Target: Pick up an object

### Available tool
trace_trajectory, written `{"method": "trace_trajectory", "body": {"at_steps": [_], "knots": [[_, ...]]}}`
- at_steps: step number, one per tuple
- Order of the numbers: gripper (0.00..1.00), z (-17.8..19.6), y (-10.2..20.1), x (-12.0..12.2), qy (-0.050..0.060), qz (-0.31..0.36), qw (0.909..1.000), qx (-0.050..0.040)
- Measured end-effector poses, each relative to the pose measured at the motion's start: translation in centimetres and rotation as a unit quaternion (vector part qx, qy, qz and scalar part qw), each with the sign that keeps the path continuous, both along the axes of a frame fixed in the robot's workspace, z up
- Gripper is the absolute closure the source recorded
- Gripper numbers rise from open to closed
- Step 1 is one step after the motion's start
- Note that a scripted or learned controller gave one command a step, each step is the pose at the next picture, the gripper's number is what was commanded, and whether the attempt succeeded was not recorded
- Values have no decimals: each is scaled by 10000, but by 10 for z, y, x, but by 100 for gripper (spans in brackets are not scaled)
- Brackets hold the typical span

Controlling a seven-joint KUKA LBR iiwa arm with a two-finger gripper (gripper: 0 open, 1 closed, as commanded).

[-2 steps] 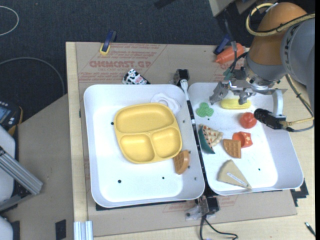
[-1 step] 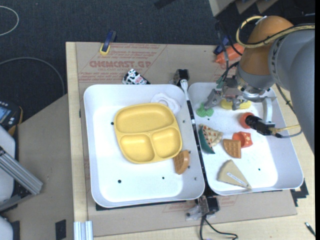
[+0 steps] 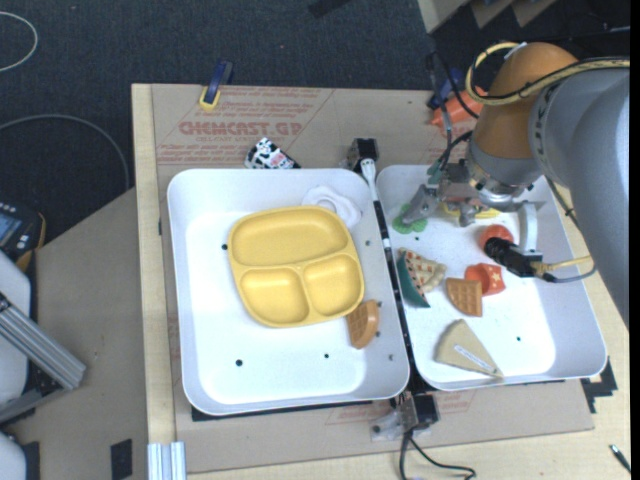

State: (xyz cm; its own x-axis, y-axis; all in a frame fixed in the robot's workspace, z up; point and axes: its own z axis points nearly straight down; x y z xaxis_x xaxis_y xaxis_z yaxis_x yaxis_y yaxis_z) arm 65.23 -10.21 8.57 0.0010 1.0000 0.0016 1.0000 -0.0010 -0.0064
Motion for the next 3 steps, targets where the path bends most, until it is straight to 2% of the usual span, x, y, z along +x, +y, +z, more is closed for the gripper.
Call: {"method": "trace_trajectory", "body": {"at_steps": [1,2,3], "knots": [[100,13,1,2,-34,5,10000,0],[100,65,-9,6,-73,3,10000,-19],[100,127,-6,1,-76,11,10000,-16]]}}
